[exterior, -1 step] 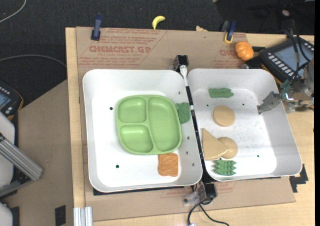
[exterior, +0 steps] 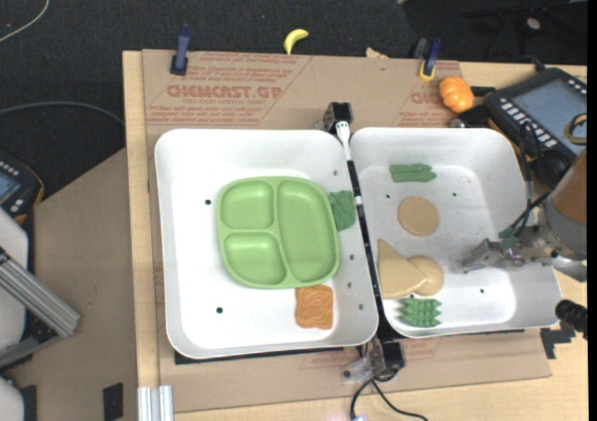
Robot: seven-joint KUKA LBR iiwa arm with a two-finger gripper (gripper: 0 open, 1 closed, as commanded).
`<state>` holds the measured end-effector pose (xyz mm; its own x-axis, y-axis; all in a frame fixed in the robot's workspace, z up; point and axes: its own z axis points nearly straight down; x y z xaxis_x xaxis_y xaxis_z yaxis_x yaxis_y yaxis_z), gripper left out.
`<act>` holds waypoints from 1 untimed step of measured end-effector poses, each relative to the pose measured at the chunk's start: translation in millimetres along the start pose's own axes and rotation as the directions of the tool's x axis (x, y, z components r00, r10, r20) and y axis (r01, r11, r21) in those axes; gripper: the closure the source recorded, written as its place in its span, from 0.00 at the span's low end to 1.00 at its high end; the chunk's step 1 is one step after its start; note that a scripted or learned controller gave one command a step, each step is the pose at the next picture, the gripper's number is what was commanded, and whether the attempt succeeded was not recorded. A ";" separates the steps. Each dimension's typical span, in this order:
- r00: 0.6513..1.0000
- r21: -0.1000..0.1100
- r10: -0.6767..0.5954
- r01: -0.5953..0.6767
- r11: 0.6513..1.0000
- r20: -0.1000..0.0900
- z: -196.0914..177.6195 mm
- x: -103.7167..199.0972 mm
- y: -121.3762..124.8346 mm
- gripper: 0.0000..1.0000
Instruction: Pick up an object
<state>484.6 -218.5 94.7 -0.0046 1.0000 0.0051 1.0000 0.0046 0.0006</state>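
My gripper [exterior: 487,253] hangs over the right side of the right bin [exterior: 485,153], reaching in from the right. It looks open, with nothing between its fingers. To its left lie a round tan cookie [exterior: 418,217], a tan wedge [exterior: 395,274] with a small tan disc [exterior: 429,272] against it, and a ridged green piece [exterior: 419,313] near the front wall. Another green piece [exterior: 411,173] lies toward the back of that bin. All of them are apart from the gripper.
The left bin [exterior: 187,251] holds a green divided plate [exterior: 277,231], an orange piece [exterior: 314,306] in front of it and a green piece [exterior: 343,209] at its right wall. An orange toy [exterior: 455,93] and a black pendant [exterior: 541,111] lie behind the right bin.
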 end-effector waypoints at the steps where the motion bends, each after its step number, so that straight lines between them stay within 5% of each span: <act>1: 1.000 -0.003 -0.005 0.005 1.000 0.003 11.1 79.0 48.3 0.00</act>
<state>532.5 -139.2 84.1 -0.0098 0.9999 0.0025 0.9999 0.0098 0.0041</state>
